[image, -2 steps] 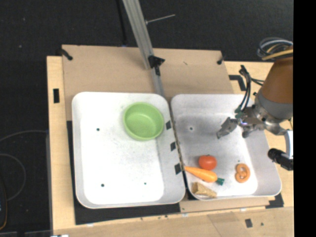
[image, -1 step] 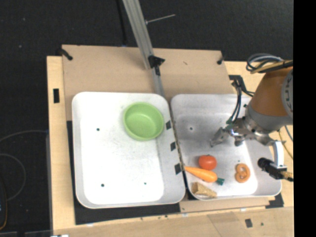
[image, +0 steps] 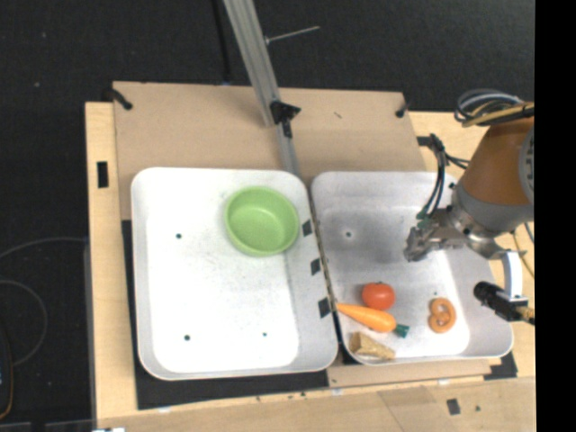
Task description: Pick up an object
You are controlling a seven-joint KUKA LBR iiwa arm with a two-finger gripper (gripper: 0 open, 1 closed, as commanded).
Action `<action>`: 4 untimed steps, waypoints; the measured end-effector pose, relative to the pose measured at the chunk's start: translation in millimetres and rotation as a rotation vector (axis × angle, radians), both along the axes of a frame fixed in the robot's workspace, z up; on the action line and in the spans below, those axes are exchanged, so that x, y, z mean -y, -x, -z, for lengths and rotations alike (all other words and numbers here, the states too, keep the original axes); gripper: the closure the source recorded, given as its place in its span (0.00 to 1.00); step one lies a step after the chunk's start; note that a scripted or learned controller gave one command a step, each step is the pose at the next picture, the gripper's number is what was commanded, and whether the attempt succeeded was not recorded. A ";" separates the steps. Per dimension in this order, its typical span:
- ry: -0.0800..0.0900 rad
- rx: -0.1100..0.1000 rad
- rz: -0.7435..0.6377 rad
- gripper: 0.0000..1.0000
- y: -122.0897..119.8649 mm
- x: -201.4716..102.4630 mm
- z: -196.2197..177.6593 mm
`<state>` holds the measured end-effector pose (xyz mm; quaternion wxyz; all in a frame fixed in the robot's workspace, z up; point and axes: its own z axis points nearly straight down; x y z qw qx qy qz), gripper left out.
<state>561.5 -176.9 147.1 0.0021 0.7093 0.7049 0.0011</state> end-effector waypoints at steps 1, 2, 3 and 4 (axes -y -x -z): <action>0.001 0.002 -0.004 1.00 -0.4 2.8 -43.6; 0.002 0.004 -0.009 1.00 -4.8 7.8 -107.8; -0.001 -0.001 -0.010 1.00 -5.6 8.6 -120.5; -0.002 -0.005 -0.012 1.00 -24.1 -42.4 -108.2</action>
